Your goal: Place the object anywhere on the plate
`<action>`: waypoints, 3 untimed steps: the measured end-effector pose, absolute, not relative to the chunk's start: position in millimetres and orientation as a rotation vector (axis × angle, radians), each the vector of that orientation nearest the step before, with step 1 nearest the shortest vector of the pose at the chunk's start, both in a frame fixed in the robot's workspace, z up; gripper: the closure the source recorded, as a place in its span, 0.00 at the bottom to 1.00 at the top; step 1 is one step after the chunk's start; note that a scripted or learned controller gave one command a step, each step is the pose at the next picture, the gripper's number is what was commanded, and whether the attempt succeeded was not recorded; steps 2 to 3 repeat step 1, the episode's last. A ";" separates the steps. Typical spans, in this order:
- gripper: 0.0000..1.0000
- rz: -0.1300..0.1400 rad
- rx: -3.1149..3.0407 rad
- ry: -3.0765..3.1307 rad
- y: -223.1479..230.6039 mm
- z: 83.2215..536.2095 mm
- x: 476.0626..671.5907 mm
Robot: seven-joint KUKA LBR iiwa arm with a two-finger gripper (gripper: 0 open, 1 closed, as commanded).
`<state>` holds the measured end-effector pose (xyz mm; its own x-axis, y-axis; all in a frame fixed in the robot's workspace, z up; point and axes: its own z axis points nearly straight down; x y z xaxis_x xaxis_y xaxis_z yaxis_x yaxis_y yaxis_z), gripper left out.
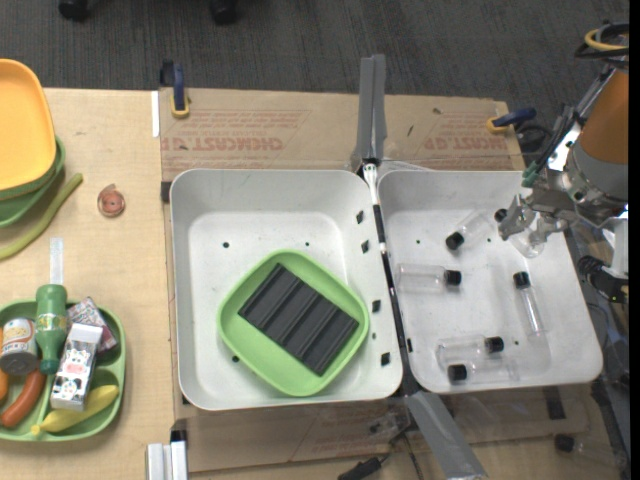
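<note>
- Clear vials (470,230) with black caps: scattered over the floor of the right bin (560,363), none between the gripper fingers.
- One vial near the bin's upper middle, one (428,277) at centre left, one (528,303) at right, two (470,348) near the front edge.
- Gripper (528,230): over the upper right part of the right bin, near the upper vial; finger spacing cannot be told.
- Green plate (235,303): in the left bin (200,208), carrying a dark ribbed insert (300,316).
- Worktop (110,268): left of the bins, bearing a green tray (110,408) of toy food and stacked yellow and green dishes (20,128).
</note>
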<state>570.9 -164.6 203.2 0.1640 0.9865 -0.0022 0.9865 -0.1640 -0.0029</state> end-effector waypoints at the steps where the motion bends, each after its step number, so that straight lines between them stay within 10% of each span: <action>1: 0.00 0.005 -2.397 -2.030 -164.6 203.3 570.9; 3: 0.00 0.005 -2.397 -2.030 -164.6 203.3 570.9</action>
